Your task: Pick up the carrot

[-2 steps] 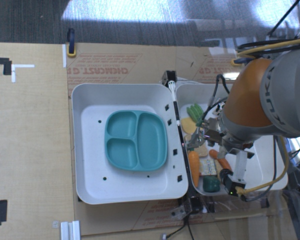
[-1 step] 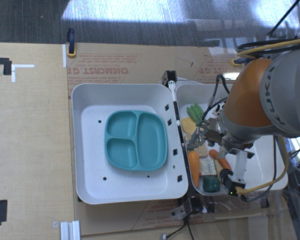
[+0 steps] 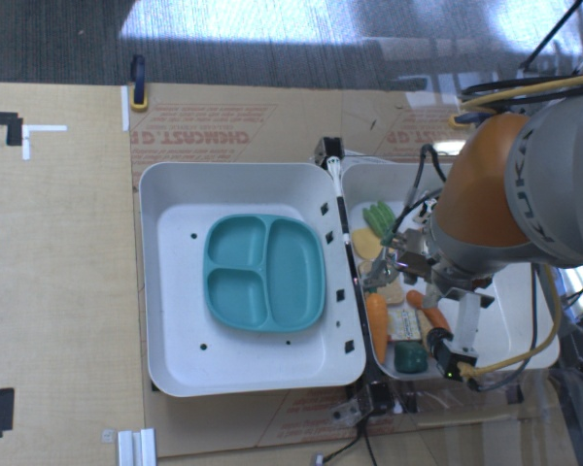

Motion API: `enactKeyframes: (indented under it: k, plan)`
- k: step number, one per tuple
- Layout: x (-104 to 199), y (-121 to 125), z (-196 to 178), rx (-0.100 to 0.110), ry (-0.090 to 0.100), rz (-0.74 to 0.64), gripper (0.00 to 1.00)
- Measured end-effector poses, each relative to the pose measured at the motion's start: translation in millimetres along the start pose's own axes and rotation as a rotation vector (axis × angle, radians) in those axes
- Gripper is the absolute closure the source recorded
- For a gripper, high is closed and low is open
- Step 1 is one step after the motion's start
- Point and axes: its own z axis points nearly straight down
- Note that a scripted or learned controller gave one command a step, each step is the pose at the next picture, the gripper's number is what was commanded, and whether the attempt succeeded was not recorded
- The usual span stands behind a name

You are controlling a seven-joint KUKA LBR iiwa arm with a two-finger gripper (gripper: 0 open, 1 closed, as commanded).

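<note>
A view from above shows a light wooden bench [image 3: 58, 289] with two shallow white bins side by side. The left bin [image 3: 165, 289] holds a teal divided plate [image 3: 265, 273] with three compartments, lying flat near the bin's middle. The right bin [image 3: 515, 333], just beside the left one and sharing a wall line with it, is crowded with small toy foods and largely covered by the robot arm [image 3: 510, 178], a grey arm with a broad orange band, which reaches in from the right and hangs over this bin. The carrot [image 3: 377, 323], orange and lying lengthwise, rests on the floor of the right bin against the wall nearest the teal plate, apart from the gripper. The gripper [image 3: 394, 260] sits just above the carrot's upper end, over a pale yellow item [image 3: 367, 245]; whether it is spread or pressed together cannot be told, and nothing can be seen pinched in it. A green leafy piece [image 3: 379, 217] lies further up the same wall. Below the carrot's right side sits a dark green round item [image 3: 410, 357], and a smaller orange-red piece [image 3: 433, 316] lies to the carrot's right.
</note>
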Motion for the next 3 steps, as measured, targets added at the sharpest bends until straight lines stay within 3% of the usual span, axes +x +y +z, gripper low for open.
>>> enactKeyframes:
  k: [3]
  plan:
    - [0.0,0.0,0.0,0.000,0.000,0.000,0.00]
